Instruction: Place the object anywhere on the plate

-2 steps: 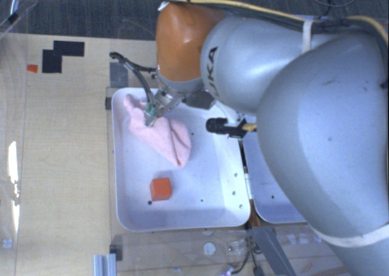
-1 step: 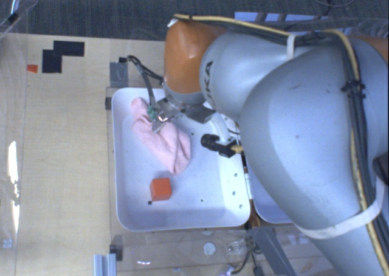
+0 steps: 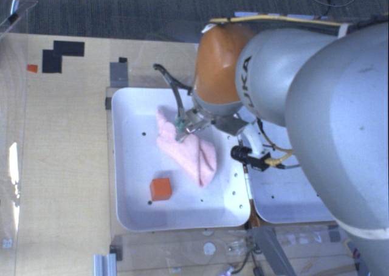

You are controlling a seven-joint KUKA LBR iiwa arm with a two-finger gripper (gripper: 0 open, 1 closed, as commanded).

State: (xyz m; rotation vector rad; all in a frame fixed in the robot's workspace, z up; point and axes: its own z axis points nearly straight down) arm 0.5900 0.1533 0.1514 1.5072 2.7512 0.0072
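The orange block (image 3: pixel 161 189) lies flat on the floor of the left bin (image 3: pixel 127 147), close to that bin's near edge and toward its near-left corner, with nothing gripping it. Just beside it, reaching from the bin's middle up toward the far edge, lies a pink, soft-looking flat piece (image 3: pixel 194 153), which I take to be what serves as the plate, though its make is hard to tell. The gripper (image 3: pixel 184 124) sits over the far end of that pink piece, well apart from the block; whether it is open or closed cannot be told from this angle, nor whether it touches the pink surface. The grey arm (image 3: pixel 316 104) covers most of the right bin (image 3: pixel 285 208)

The main risk, as I judge it, is that the gripper closes on the pink piece instead of the block and drags or bunches it, leaving a rumpled target. A second is the block's place near the near wall: a descent slightly off could strike the rim or nudge the block into the corner. A limp, uneven surface could also let the block roll off once released
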